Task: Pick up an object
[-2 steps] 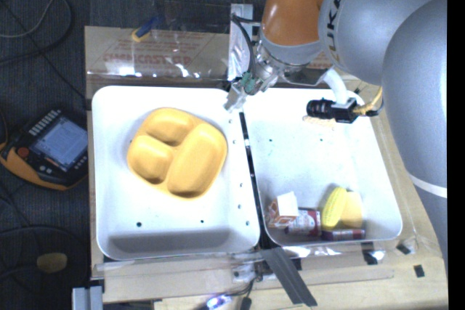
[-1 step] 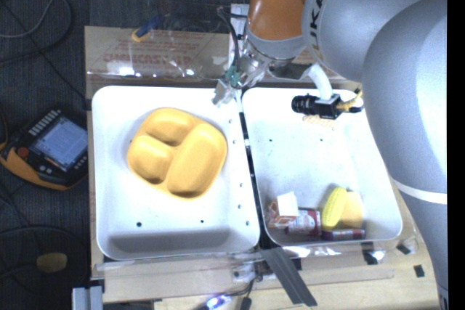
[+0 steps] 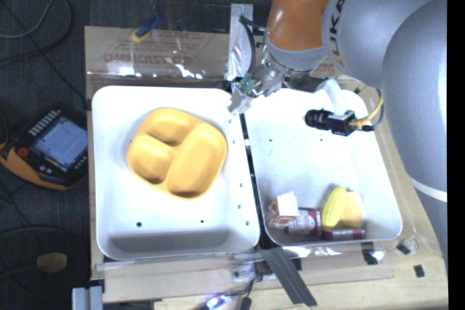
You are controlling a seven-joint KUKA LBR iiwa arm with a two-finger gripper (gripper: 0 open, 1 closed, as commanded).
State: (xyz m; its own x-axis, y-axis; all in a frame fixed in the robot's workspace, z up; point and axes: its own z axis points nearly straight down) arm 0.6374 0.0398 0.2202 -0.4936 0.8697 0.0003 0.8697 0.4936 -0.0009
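The end effector (image 3: 245, 87) is in the upper middle of the frame, just above the wall where the two bins meet. Nothing is seen between its fingers, and I cannot tell if they are apart or together. Above it comes the orange band (image 3: 299, 3) and then the grey arm (image 3: 407, 47), which fills the upper right of the frame.

The right bin (image 3: 363, 156) holds a small group of things at its lower edge: a yellow object (image 3: 340, 208), a white-capped bottle (image 3: 298, 218) and a dark red item (image 3: 343, 234), close together. The left bin (image 3: 109, 214) holds a big yellow bread-like toy (image 3: 176, 151) in its middle. A handheld controller (image 3: 47, 149) lies on the floor at the left of the frame, well apart from the tabletop (image 3: 160, 47).
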